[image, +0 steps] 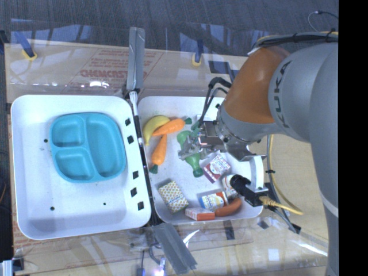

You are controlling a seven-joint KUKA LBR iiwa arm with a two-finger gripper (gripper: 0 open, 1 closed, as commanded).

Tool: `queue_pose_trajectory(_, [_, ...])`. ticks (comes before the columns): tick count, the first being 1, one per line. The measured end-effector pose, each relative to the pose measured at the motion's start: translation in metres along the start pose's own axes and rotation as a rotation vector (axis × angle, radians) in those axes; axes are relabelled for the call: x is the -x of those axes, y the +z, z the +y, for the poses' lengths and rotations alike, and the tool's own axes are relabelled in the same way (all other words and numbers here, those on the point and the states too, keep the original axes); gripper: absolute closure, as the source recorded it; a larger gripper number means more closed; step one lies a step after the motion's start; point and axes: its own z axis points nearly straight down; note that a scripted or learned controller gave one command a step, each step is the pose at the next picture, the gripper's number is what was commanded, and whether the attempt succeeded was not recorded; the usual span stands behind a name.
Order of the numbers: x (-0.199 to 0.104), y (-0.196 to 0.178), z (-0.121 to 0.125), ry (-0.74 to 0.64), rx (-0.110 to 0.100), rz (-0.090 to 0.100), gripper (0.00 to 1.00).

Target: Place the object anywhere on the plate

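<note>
Plate: blue three-compartment plate (87,145) sits in the left bin (29,206), nothing on it, white floor showing on all sides, widest at the near end.
Right bin: the right bin (172,105) is pretty crowded, with a banana (150,125), two carrots (168,127) and (159,149), a green bottle-looking thing (191,148), a patterned box (172,195), a few small packets (219,166), and a sausage (229,208) at the near edge.
Gripper: the gripper (195,142) is down among the green thing and packets mid-bin; can't tell honestly how the claw stands, too cluttered.
Task object: can't tell which item it's after; the carrots' long axes run slantwise.
Writing: "KUKA" on the arm (282,91), red print on the bench sheet (109,71), unreadable.
</note>
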Motion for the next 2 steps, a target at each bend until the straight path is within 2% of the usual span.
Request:
queue_pose_trajectory(1, [0.0001, -0.0001, 0.0, 0.0, 0.0, 0.0, 0.0])
queue_pose_trajectory(2, [-0.0007, -0.0097, 0.0005, -0.007, -0.002, 0.0, 1.0])
